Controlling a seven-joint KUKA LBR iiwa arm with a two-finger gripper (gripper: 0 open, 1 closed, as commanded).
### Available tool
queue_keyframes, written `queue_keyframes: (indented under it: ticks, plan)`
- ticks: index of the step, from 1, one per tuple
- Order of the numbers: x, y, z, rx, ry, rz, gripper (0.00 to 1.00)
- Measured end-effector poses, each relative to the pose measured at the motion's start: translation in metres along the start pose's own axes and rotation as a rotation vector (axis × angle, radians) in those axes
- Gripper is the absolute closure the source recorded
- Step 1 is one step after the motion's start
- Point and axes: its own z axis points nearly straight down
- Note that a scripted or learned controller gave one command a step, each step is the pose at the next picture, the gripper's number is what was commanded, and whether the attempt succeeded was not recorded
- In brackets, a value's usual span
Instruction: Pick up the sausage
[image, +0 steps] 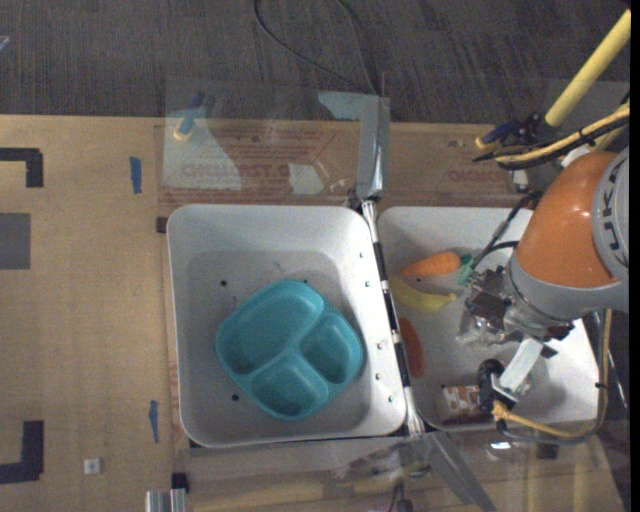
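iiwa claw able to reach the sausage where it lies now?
Probably yes. The sausage lies uncovered against the left wall of the right bin, and the arm hangs over that same bin. The carrot and banana sit apart from it; the wall could crowd a finger.

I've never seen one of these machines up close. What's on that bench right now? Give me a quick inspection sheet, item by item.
Surface: wooden bench bearing two white bins side by side, left bin and right bin.
Job's things: sausage, reddish, lying in the right bin along its left wall.
Clutter: teal divided tray in the left bin; carrot, banana and a small packet in the right bin.
Pincer: pincer over the right bin, beside the banana; hold not clear.
Cables: black cable on the floor; yellow hose by the arm.
Surroundings: grey carpet; blue tape on the bench.
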Motion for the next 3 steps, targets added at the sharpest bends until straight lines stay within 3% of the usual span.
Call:
queue_keyframes:
  ticks: [1, 2, 3]
  plan:
    - [0.057, -0.016, 0.009, 0.001, 0.001, -0.32, 1.0]
    - [0.057, -0.027, -0.023, -0.004, 0.001, -0.425, 1.0]
    - [0.056, -0.026, -0.023, -0.004, 0.001, -0.424, 0.0]
